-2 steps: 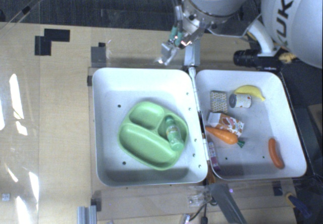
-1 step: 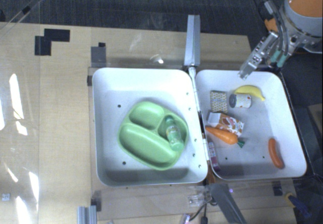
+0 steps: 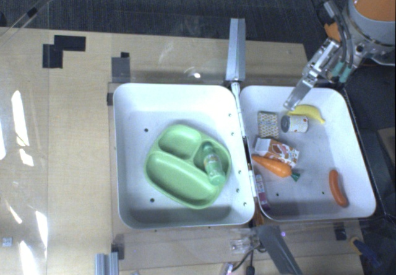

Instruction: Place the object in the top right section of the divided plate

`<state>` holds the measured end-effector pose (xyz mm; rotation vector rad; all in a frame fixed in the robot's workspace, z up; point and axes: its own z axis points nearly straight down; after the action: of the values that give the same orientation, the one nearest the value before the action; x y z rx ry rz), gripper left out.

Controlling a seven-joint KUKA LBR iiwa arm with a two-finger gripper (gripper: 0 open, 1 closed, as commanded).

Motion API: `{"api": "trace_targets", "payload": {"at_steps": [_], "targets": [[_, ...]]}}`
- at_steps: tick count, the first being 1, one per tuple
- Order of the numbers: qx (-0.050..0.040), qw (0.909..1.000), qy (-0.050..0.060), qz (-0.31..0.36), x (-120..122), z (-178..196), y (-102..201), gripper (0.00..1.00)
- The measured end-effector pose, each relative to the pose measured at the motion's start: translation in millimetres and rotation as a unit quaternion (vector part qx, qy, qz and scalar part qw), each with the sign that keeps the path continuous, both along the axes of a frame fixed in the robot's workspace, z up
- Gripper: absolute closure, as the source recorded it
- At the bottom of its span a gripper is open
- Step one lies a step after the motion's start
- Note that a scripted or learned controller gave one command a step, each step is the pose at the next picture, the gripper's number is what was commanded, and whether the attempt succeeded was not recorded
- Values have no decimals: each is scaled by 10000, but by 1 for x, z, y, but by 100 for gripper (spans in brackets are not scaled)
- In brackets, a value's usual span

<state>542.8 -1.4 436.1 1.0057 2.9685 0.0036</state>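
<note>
Gripper low over right bin, jaw state unreadable. Can lies on its side just below the tip, banana beside it. Plate far left in left bin, bottle already in a section.

Pale wooden worktop, bearing two white bins side by side: left bin, right bin, touching.

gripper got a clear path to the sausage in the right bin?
Probably yes. The sausage lies alone near the right bin's lower right corner, apart from the carrot. The gripper is over the can, farther back.
</note>
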Motion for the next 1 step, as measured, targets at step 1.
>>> {"api": "trace_targets", "payload": {"at_steps": [1], "targets": [[0,10000,0,0,0,0,0,0]]}}
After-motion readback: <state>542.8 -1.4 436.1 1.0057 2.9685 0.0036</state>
